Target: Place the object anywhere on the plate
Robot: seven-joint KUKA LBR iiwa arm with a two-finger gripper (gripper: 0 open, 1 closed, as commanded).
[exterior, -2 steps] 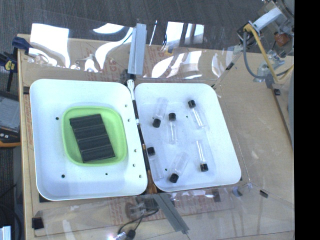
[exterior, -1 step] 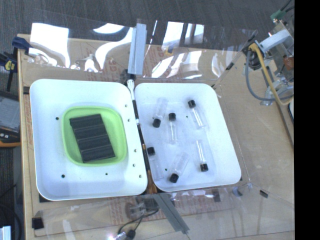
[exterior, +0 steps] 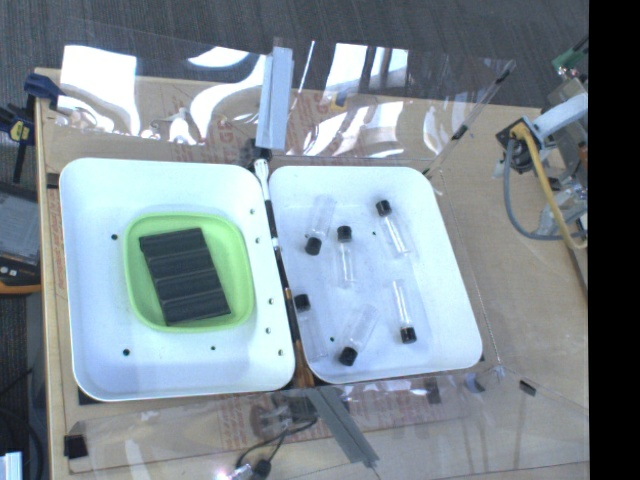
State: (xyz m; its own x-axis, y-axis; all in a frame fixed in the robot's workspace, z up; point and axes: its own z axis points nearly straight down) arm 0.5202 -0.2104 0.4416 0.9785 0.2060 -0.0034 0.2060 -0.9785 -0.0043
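Two shallow white plastic bins sit side by side on the tan wooden surface (exterior: 520,318). The left bin (exterior: 90,218) holds a light green square plate (exterior: 135,268). On the plate lies a dark grey ridged block (exterior: 185,275), flat and a bit turned, touching nothing but the plate.

The right bin (exterior: 440,268) holds a scatter of small clear glass tubes with black caps. One tube (exterior: 392,225) lies near the top right. One (exterior: 345,253) is in the middle, and a short fat one (exterior: 318,228) is just beside it. One (exterior: 403,313) rests lower right, and a wider one (exterior: 355,338) lies near the bottom. One more black cap (exterior: 301,303) sits close to the wall between the bins. The tubes are apart from each other.

Grey and yellow parts with cables (exterior: 545,168) sit at the far right, away from both bins. Whether the jaws are spread or closed cannot be told from here.

If the object to move is one of the clear tubes, the job looks not yet begun, because every tube is in the right bin and none is on the plate. Picking one up, carrying it over the wall and setting it down on the green plate would be left. The bare green rim around the block looks like the best spot. If the object is the dark block, the job looks finished.
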